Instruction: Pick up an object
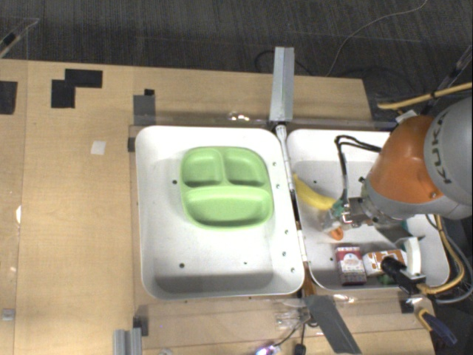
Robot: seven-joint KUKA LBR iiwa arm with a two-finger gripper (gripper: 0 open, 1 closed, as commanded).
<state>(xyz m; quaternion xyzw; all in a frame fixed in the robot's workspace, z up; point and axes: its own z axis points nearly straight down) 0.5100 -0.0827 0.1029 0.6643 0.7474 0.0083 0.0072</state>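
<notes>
Tray in L bin; banana, box in R bin; gripper state unclear.

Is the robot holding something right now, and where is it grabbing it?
It cannot be told. The gripper hangs low in the right bin, close to the banana and a small orange piece, but the view is too small to show a grasp.

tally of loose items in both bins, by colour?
Green: 1, the divided plate in the left bin
Yellow: 1, the banana in the right bin
Orange: 1, a small piece below the gripper
Dark red: 1, a small packet
Total: 4 that I can tell; more may sit under the arm.
</notes>
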